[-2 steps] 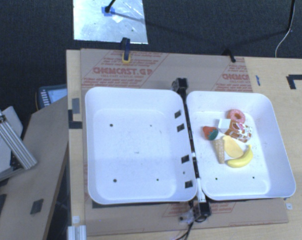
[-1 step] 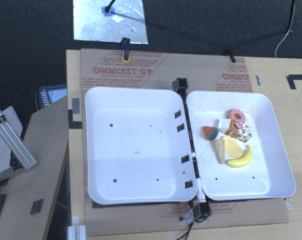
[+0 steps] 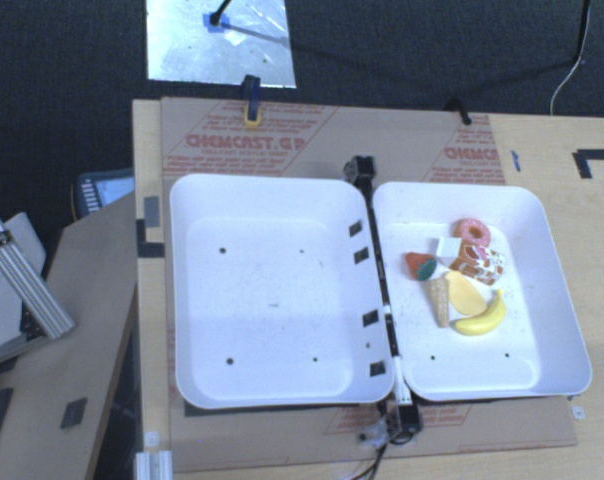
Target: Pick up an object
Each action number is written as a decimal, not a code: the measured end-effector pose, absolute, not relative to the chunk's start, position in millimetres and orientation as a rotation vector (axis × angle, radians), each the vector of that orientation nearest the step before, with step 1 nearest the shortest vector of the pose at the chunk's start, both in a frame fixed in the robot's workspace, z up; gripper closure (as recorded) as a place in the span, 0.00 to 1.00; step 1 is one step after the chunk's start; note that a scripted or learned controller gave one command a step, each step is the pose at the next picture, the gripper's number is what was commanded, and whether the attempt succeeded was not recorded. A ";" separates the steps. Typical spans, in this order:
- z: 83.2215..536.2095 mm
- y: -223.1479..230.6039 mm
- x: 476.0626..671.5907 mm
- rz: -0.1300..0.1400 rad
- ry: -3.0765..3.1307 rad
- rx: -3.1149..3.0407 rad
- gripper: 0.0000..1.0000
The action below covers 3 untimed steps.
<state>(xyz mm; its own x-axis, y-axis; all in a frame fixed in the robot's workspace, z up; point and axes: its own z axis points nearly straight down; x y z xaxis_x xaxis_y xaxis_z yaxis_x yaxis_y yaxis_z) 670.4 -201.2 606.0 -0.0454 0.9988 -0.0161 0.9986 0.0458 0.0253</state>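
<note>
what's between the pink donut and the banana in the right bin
In the camera view, between the pink donut and the banana lie a sprinkled pastry and a pale yellow piece.

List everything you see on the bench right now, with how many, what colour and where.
bins: two, white, side by side on the bench
donut: one, pink, right bin, far end of the pile
banana: one, yellow, right bin, near end of the pile
cone: one, tan, right bin, left of the banana
red piece: one, red with some green, right bin, left side of the pile
yellow wedge: one, pale yellow, right bin, between cone and banana
white block: one, white, right bin, by the donut
red-and-white item: one, right bin, below the donut; too blurred to name
cardboard sheet: one, brown with red print, under the bins
metal plate: one, silver, on the dark floor beyond the bench
</note>
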 end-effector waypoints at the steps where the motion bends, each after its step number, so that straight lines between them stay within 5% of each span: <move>1: 605.4 -201.2 670.5 0.010 2.253 2.150 0.00; 2: 617.9 -200.2 670.7 0.013 2.254 2.139 1.00; 3: 617.3 -200.2 670.7 0.012 2.256 2.139 0.00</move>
<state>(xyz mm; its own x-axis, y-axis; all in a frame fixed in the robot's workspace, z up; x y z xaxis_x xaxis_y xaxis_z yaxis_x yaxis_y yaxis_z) 670.7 -200.2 617.3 -0.0531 0.9984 -0.0180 0.9982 0.0536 0.0281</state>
